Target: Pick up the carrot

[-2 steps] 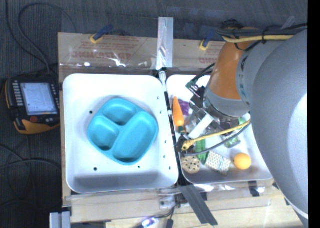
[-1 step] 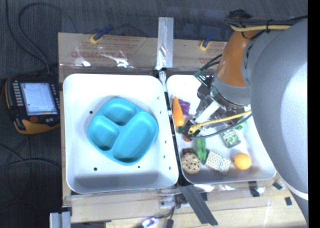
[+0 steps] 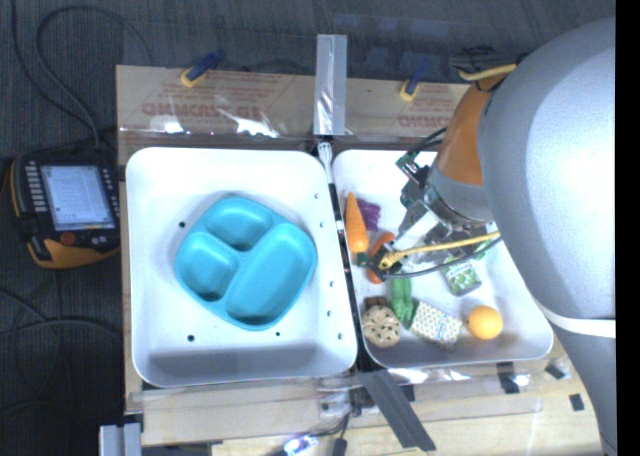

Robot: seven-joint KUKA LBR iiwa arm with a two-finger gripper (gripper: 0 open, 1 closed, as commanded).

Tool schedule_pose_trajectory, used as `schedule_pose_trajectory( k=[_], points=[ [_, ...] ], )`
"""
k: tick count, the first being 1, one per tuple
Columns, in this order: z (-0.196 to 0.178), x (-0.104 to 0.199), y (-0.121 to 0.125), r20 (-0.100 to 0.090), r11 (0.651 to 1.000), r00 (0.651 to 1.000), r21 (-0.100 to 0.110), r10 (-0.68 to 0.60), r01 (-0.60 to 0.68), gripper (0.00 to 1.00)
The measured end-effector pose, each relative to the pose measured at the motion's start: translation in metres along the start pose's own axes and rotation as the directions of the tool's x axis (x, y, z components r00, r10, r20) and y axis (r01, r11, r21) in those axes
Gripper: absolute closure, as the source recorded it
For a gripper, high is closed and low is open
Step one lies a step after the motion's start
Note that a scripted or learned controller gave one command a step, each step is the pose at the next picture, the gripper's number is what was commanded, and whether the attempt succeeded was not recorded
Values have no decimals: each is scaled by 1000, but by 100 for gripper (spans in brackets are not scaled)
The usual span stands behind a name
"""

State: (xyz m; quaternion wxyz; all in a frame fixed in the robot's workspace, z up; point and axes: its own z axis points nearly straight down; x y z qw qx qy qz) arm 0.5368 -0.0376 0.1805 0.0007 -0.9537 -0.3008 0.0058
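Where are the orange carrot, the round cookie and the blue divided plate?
Orange carrot (image 3: 354, 224), camera view, middle of its body.
Round brown cookie (image 3: 380, 325), camera view, centre of its top face.
Blue divided plastic plate (image 3: 246, 260), camera view, ridge between its compartments.

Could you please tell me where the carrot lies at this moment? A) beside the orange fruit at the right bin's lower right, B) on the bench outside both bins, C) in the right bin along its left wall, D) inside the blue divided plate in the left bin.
C: the carrot lies lengthwise against the left wall of the right bin, apart from the blue divided plate and the orange fruit.
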Motion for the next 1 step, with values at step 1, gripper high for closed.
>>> schedule_pose_trajectory(
  k=[1],
  points=[
    [0,22,5,0,925,925,-1,381,-381,100]
  ],
)
